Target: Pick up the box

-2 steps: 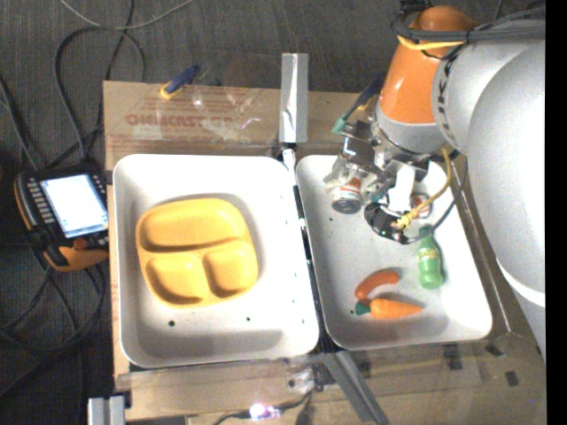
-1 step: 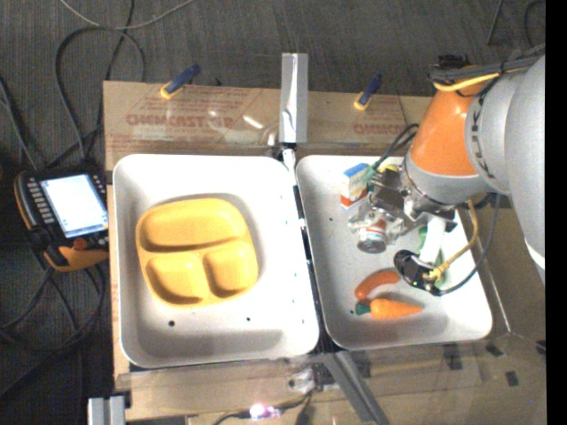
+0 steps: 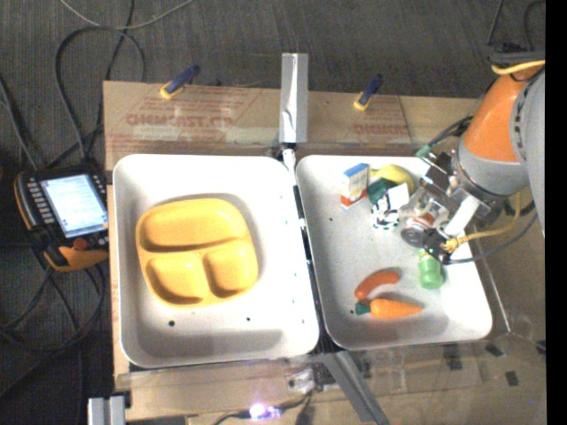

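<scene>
- White plastic forms both bins; the left bin (image 3: 124, 264) holds a yellow divided tray (image 3: 199, 248) lying flat near its middle, with bare floor all round it.
- The right bin (image 3: 332, 308) holds the box (image 3: 355, 185), small, white with blue and orange, standing near the far left corner, just beside a yellow fruit (image 3: 394, 176).
- A black-and-white item (image 3: 384, 211) lies just in front of the fruit.
- Toward the near edge lie a red pepper (image 3: 377, 282) and a carrot (image 3: 393, 308), touching or nearly so; a green piece (image 3: 431, 273) sits near the right wall.
- The gripper (image 3: 423, 224) hangs over the right side of this bin, apart from the box; whether it is released or clenched I cannot tell.
- Open floor remains along the left wall and the bin's middle.
</scene>
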Motion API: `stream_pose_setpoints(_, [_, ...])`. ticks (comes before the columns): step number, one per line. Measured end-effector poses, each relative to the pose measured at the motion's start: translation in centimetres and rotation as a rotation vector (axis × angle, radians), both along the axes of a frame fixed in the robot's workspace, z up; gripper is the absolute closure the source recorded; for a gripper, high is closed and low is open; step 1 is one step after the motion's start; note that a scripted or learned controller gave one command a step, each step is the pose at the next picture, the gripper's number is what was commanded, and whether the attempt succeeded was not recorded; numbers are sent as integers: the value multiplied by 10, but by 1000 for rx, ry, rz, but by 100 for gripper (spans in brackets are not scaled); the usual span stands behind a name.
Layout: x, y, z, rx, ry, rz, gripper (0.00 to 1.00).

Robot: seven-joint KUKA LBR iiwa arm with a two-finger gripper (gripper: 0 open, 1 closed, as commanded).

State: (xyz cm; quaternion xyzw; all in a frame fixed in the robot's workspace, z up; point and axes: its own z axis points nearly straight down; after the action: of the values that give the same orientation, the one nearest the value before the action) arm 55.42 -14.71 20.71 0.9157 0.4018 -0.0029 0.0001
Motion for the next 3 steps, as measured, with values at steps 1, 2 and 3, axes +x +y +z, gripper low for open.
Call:
stream_pose_setpoints(1, [-6,58,46,-1,-1,-295,100])
stream_pose_setpoints(2, [-14,144,-7,-3,1,-553,100])
stream_pose_setpoints(3, [-7,150,-25,-3,1,-412,100])
